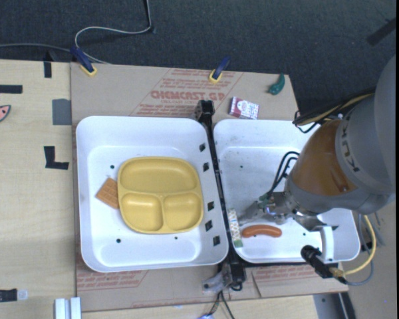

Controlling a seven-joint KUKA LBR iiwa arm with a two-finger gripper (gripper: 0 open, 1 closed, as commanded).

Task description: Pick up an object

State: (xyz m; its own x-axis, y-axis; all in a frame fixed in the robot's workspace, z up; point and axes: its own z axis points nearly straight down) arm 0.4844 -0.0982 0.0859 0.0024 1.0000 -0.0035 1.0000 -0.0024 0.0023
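The grey arm is hovering its gripper just above an orange hot dog lying near the front edge of the right bin, probably lining up a grasp, which next calls for a straight descent.

Orange hot dog, flat, right bin

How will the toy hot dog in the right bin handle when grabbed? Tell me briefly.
The hot dog looks long and rounded, so it will probably roll or squirt sideways if pinched off-centre. It seems small and likely light. It lies on the right bin floor near the left wall, which may crowd the pincer.
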